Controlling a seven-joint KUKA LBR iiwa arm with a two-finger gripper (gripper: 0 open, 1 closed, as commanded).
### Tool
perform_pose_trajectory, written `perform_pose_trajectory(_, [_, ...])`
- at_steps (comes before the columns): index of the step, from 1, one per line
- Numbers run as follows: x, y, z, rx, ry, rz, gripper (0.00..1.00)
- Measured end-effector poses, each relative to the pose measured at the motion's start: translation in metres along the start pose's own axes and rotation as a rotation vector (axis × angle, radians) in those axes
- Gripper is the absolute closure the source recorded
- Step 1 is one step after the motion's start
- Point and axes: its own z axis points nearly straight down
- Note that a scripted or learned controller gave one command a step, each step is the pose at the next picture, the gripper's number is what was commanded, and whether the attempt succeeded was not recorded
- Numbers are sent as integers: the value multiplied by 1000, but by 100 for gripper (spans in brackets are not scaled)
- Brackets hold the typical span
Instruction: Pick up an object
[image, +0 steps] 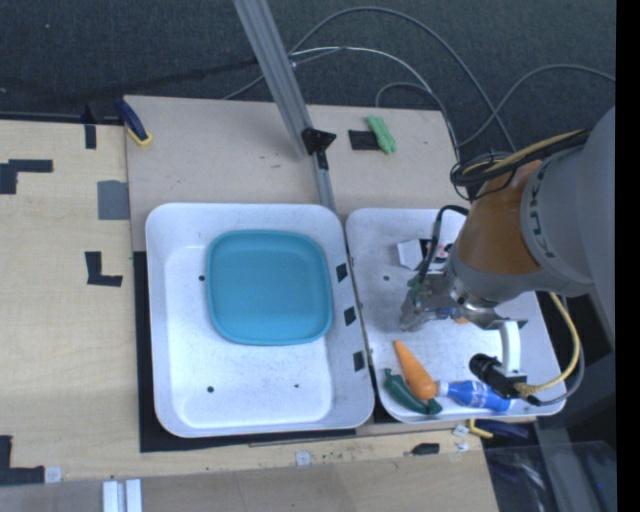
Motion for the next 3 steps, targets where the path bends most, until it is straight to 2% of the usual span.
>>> perform_pose_trajectory(2, [-3, 3, -113, -5, -1, 0, 100])
perform_pose_trajectory(3, [57, 8, -106, 0, 1, -5, 100])
